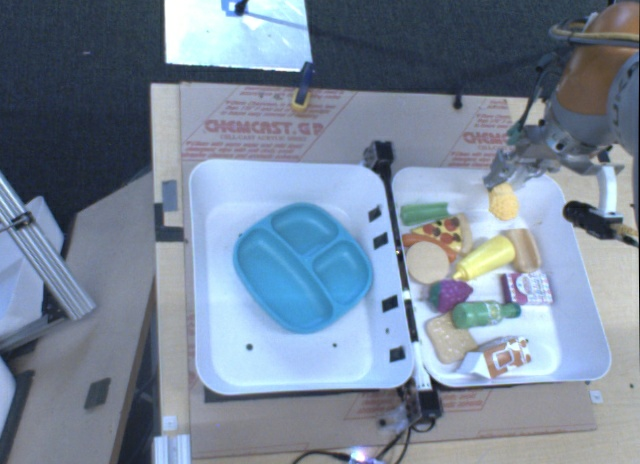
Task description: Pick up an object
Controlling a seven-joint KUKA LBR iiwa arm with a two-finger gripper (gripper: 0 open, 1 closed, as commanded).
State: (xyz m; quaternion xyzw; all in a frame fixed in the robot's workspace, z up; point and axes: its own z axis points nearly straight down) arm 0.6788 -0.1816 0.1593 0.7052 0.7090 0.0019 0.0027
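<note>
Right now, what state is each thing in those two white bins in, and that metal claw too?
Two-finger gripper: over the right bin's far side, a small yellow corn-like toy just under it.
Blue plastic divided tray: flat in left white bin, nothing on it.
Yellow squeeze bottle: lying on its side.
Green bottle: lying down.

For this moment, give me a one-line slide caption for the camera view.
Claw just above a yellow corn toy in the right bin; blue divided tray in the left bin.
</note>
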